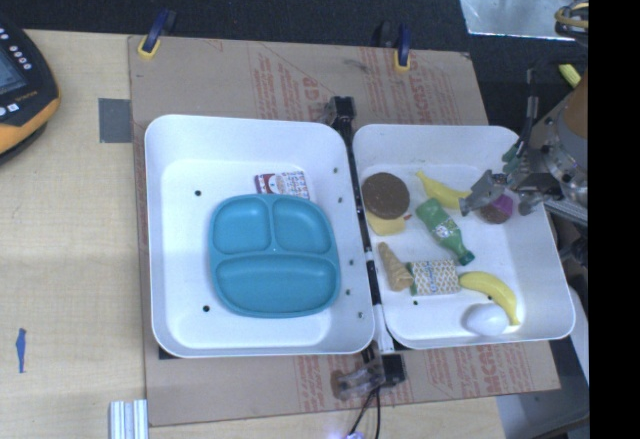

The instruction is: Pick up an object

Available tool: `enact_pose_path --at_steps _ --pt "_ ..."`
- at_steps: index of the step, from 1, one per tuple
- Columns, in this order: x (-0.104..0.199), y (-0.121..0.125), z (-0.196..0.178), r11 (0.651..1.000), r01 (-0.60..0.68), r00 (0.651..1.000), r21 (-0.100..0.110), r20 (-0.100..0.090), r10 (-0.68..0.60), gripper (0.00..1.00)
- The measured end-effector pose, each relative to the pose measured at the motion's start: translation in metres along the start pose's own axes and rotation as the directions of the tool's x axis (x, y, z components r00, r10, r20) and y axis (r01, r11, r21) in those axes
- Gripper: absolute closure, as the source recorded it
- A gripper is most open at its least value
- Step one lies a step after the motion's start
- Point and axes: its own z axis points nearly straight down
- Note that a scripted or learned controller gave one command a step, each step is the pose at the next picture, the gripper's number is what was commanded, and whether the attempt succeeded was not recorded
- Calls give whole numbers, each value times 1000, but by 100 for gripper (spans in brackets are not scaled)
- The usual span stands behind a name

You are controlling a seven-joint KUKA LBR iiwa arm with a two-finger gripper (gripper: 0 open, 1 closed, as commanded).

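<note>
**Gripper low over a purple piece at the right bin's far side**

The landmark here is the right bin (560, 257). The gripper (497, 193) sits low in its upper right part, dark fingers splayed toward a small purple object (497, 209) that lies just under and beside them. Whether the fingers are spread or pressed on it, I cannot tell; nothing clearly sits between them.

The purple object looks like the likely target, judging by where the gripper has been placed. It is small, rounded and dull plum in colour, partly hidden by the gripper, close to the bin's right wall.

Elsewhere in that bin: a green bottle (444, 230) lies tilted near the middle, a brown round lid on a yellow cup (385, 201) sits toward the left wall, a small yellow banana (440, 190) lies between them, and a larger banana (494, 292) with a white egg-like thing (488, 320) rests at the near edge. Left of that bin, the left bin (170, 227) holds a blue divided plate (272, 255).
</note>
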Motion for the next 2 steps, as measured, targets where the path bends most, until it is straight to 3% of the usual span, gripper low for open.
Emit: enact_pose_path --at_steps 1,2 --pt "-11 15 152 1000 1 1000 8 -1 -1 0" --pt "-12 17 134 1000 1 1000 1 1 -1 100"
